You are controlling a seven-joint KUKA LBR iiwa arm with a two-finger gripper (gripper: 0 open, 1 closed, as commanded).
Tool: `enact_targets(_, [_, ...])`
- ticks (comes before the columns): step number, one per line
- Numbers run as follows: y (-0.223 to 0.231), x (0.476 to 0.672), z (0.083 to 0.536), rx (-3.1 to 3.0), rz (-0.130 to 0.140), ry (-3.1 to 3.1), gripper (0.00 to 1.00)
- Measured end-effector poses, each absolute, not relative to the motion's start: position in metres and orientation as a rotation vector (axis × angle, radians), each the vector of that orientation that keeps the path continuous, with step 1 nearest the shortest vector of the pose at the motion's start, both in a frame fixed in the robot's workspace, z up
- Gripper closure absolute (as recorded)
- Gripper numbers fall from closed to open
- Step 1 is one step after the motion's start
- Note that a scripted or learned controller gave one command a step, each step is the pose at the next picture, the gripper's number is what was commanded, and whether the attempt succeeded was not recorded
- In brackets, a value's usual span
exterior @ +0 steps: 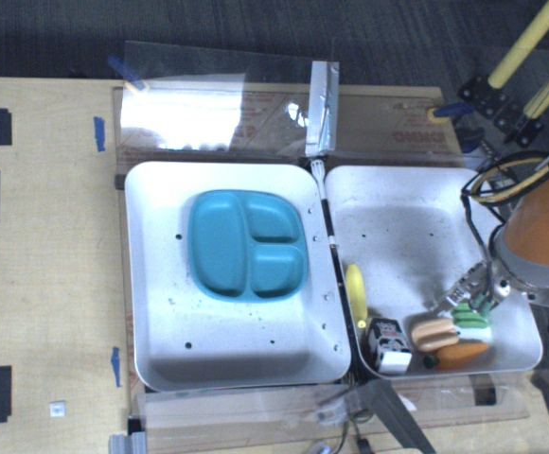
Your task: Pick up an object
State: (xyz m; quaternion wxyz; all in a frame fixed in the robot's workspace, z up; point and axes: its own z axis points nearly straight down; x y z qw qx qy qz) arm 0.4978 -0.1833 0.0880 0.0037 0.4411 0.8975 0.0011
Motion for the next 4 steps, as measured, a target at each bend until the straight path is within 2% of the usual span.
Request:
enact_targets(1, [-0.122, 0.483, 0.089, 1.936, 0.009, 2.464, 1.0])
enact_targets(2, [-0.051, 0.514, 0.187, 2.101, 0.009, 2.332, 1.0])
enact_targets(3, [-0.053, 0.512, 0.184, 2.108, 0.0, 2.33, 0.0])
enact_targets(4, [-0.097, 0.53, 0.154, 1.992, -0.002, 2.43, 0.0])
